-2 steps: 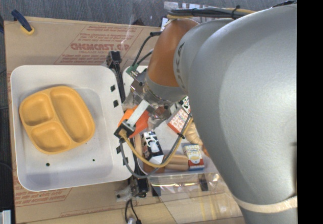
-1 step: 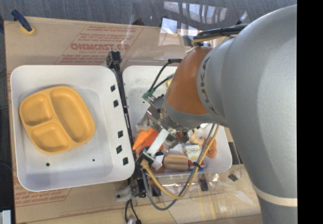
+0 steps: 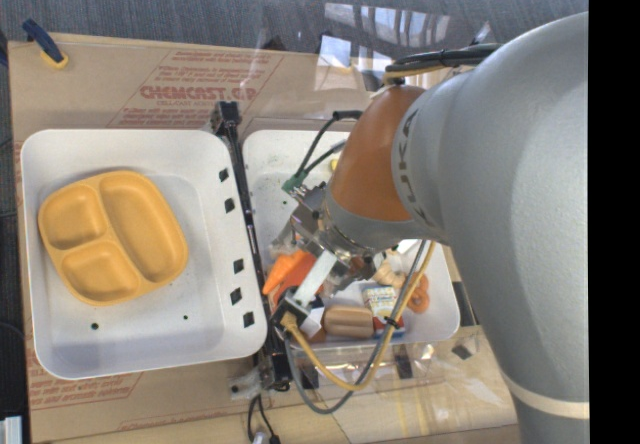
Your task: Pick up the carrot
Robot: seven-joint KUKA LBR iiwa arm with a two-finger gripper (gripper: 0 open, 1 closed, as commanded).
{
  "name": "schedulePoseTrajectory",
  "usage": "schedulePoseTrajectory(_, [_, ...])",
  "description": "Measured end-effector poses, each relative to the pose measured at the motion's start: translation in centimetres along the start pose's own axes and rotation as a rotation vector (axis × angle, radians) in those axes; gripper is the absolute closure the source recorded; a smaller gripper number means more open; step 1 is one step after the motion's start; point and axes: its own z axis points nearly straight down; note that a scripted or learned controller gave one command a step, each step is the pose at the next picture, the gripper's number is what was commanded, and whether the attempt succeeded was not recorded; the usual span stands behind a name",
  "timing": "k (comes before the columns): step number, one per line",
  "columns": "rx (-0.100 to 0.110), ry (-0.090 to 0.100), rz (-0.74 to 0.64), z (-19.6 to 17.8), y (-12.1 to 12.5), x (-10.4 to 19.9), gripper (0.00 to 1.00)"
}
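- A cardboard-covered bench [image 3: 150, 92] on grey carpet carries two white bins; the left bin [image 3: 120, 342] holds a yellow divided tray [image 3: 112, 232].
- In the right bin [image 3: 275, 157], the gripper [image 3: 305, 292] hangs low among clutter, just beside the carrot [image 3: 283, 272] at the near-left.
- Whether it has closed on the carrot I cannot tell; lifting appears not yet done.

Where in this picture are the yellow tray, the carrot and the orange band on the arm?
Tray [image 3: 112, 234]: camera view, on its middle dividers.
Carrot [image 3: 284, 271]: camera view, on the visible orange body by the bin's left wall.
Orange band [image 3: 368, 164]: camera view, on its curved face.
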Motion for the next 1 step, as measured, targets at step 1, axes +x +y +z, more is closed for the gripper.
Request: schedulePoseTrajectory(1, [0.002,-0.002,-0.008,-0.88,-0.02,0.09,1.00])
